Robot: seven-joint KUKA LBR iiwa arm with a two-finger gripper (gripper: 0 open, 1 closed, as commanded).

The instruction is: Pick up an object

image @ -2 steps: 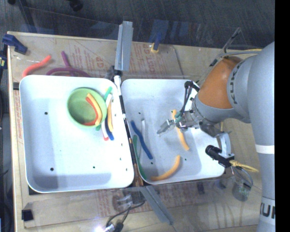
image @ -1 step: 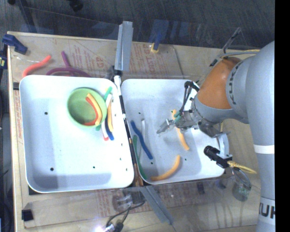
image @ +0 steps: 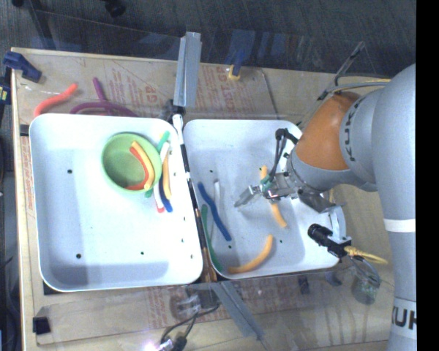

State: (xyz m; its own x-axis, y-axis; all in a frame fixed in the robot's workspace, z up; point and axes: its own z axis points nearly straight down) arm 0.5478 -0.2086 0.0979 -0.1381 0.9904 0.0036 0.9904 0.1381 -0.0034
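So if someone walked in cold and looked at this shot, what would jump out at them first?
Probably the big grey arm with its orange band, reaching in from the right, its tool low over the right bin. Next, the green bowl in the left bin, with colourful strips draped across it. Then the curved orange piece and blue strip in the right bin.

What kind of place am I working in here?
Most likely a robotics lab grasping bench. Two white bins, left and right, sit on a taped board, holding a green bowl and colored flexible sticks. The arm reaches over the right one, with cables around.
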